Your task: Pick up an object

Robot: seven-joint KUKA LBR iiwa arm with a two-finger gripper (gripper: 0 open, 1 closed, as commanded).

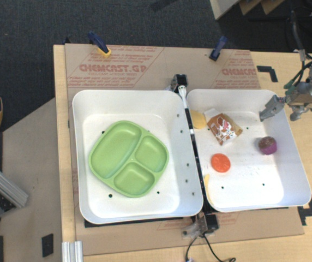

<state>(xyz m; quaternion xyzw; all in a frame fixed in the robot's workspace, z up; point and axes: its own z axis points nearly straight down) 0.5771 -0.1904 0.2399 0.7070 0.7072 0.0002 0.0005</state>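
So the pick hasn't really started yet as far as I can tell. The gripper [279, 107] is hanging over the far right edge of the right bin [287, 192], and it isn't touching any of the objects. I honestly can't tell how the jaws stand from this angle, since only one grey piece pokes in toward the bin and the rest is a jumble of wrist hardware and cables. Nothing is between them, that much looks clear. All the candidates are sitting on the right bin's floor: a purple ball [267, 144] nearest the gripper, an orange round thing [220, 162] closer to the middle divider, a brown and white snack packet [223, 128] up toward the back, and a pale yellow piece [199, 120] just beside the packet against the left wall. The left bin [85, 201] has a green divided plate [129, 158] lying flat in it, well apart from the arm. My guess is the purple ball is the easiest target, but basically everything is left: move over an object, come down, close, and lift.
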